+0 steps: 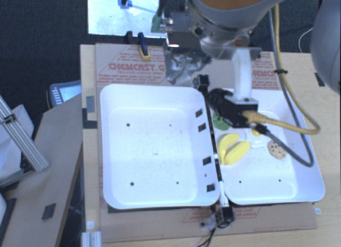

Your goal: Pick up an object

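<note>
My bench [301,70] is pale wood under a brown cardboard sheet [128,66] printed in red, and dark carpet [37,27] lies beyond it. Two glossy white bins with rounded corners sit side by side, touching. My gripper [178,74] hangs just past the left bin [154,150], off its 1 o'clock corner. I cannot tell whether it is spread or pressed together. In the right bin [266,187], smooth yellow curved pieces [234,149] lie at 9 o'clock, with a round speckled biscuit [276,149] at their 3 o'clock.

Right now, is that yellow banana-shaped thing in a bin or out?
In: the yellow banana-shaped thing lies on the floor of the shallow white bin at the view's right, within its rim.
</note>
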Robot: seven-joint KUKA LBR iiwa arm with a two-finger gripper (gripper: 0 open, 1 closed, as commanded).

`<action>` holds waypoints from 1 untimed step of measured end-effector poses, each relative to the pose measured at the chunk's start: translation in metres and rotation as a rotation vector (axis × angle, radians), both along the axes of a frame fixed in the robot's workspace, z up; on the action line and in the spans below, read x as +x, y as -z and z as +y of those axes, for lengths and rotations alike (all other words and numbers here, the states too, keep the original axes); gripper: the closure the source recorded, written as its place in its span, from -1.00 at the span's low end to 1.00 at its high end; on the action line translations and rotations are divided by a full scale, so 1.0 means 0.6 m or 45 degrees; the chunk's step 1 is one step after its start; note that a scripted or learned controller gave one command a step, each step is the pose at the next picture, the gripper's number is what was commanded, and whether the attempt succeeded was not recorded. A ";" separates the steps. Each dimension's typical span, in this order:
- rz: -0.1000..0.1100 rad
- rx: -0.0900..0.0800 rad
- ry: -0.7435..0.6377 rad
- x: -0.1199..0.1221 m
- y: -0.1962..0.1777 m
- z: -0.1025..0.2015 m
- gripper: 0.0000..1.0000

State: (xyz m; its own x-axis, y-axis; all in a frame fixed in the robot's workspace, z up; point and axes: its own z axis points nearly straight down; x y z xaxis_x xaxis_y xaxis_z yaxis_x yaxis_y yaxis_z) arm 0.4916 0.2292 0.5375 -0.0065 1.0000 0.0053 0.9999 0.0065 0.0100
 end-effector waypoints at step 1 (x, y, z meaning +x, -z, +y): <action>0.011 -0.005 0.002 -0.001 0.008 -0.002 -1.00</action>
